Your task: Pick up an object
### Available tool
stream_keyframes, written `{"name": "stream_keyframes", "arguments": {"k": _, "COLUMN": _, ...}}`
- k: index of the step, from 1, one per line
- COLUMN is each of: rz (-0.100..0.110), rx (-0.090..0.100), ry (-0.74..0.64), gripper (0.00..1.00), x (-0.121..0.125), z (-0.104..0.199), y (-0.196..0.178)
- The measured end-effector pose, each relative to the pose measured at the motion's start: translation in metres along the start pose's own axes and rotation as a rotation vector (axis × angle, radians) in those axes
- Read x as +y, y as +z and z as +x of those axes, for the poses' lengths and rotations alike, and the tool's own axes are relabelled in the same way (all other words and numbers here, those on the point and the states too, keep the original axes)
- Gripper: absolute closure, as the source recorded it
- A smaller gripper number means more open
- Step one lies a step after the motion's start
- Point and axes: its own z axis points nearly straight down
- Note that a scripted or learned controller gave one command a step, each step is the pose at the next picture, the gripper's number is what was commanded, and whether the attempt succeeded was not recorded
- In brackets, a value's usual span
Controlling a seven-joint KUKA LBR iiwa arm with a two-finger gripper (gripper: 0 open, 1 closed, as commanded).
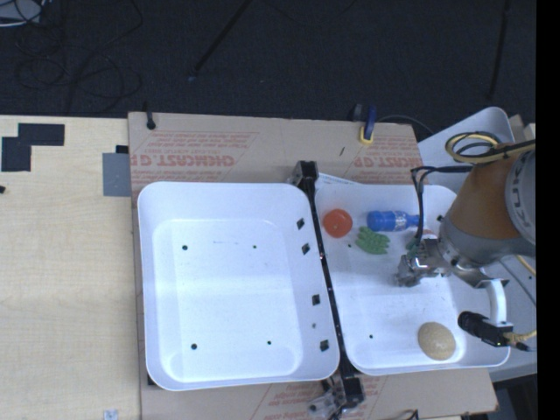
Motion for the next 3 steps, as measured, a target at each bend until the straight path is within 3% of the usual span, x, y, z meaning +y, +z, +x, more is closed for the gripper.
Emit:
{"name": "stream_keyframes", "arguments": {"k": 1, "rz": -0.018, "rx": -0.01, "ry": 0.0, "gripper": 1.0, "x": -0.025, "z": -0.049, "y": -0.163}}
{"name": "stream_keyframes", "arguments": {"k": 2, "rz": 0.003, "rx": 0.0, "ry": -0.003, "gripper": 1.0, "x": -0.072, "z": -0.045, "y": -0.126}}
{"name": "stream_keyframes", "arguments": {"k": 3, "rz": 0.004, "rx": 0.003, "ry": -0.007, "gripper": 1.0, "x": -0.071, "z": 0.004, "y": -0.075}}
